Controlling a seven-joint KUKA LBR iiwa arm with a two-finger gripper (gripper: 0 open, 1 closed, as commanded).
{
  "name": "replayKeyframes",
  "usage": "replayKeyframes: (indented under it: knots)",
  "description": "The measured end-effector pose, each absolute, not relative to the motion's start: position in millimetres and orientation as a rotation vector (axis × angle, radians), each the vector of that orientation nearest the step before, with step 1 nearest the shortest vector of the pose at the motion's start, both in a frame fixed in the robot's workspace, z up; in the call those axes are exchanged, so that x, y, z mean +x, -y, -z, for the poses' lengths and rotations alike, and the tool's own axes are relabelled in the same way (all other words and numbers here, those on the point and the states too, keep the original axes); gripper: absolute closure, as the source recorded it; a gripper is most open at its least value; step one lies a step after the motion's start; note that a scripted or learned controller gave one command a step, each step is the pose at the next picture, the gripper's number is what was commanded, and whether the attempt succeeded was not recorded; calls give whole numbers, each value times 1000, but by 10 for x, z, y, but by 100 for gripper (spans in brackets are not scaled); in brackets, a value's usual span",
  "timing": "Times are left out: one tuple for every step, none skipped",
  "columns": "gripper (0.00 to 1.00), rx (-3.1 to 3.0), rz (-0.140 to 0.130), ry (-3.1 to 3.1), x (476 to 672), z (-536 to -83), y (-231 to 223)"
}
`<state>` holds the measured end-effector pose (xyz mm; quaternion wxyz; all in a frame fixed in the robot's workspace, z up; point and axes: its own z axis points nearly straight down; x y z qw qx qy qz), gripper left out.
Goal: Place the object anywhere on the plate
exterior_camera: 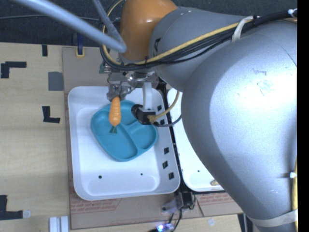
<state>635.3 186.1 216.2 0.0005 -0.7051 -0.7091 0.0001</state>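
Note:
A blue divided plate point(126, 137) lies in the left white bin point(87, 173). An orange carrot point(115, 112) with a small green stem hangs upright over the plate's upper left part. My gripper point(117, 94) is directly above it, shut on the carrot's top end. The carrot's lower tip is at or just above the plate surface; I cannot tell if it touches.
The big grey arm covers most of the right bin point(203, 178), with just its lower left corner showing. A black cable fitting point(143, 115) hangs beside the carrot over the plate. The bench point(29, 144) lies to the left of the bins.

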Motion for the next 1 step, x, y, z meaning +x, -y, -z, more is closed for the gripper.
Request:
replayKeyframes:
  knots:
    - [0,-2219,-4,2224,6351,-2162,-1833]
